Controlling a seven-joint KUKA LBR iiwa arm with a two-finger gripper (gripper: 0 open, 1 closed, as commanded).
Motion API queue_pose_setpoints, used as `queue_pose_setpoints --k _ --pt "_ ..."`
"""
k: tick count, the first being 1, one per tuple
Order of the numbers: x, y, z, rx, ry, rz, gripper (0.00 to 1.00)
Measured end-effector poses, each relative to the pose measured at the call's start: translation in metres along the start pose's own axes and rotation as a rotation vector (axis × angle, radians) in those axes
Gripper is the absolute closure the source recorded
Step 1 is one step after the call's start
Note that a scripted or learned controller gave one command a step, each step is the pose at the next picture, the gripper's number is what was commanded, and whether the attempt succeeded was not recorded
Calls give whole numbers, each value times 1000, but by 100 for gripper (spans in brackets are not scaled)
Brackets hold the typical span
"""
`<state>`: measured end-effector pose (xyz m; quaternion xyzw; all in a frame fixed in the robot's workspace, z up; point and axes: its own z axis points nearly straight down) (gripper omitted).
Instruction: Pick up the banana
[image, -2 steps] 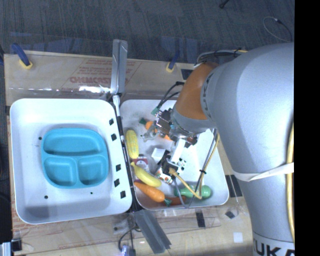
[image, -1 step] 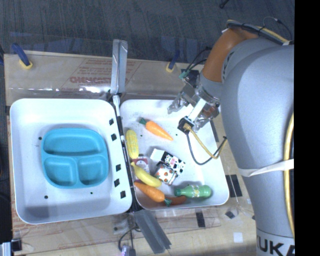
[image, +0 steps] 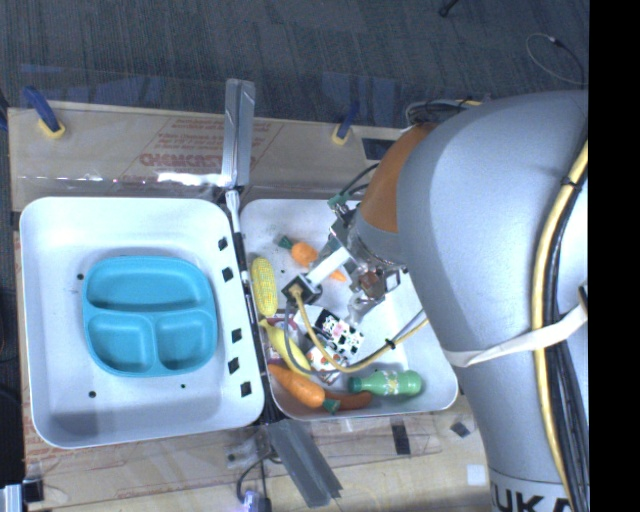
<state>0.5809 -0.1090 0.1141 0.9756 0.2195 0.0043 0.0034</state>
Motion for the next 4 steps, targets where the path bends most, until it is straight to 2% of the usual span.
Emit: queue_pose_setpoints --k 1,2,3,4 --pt "-25 18 24 12 -11 231 0" --pt "34 -2 -76 12 -12 233 0" --pt "42 50 15 16 -14 82 0" --pt "37 79 -152 12 -10 99 0"
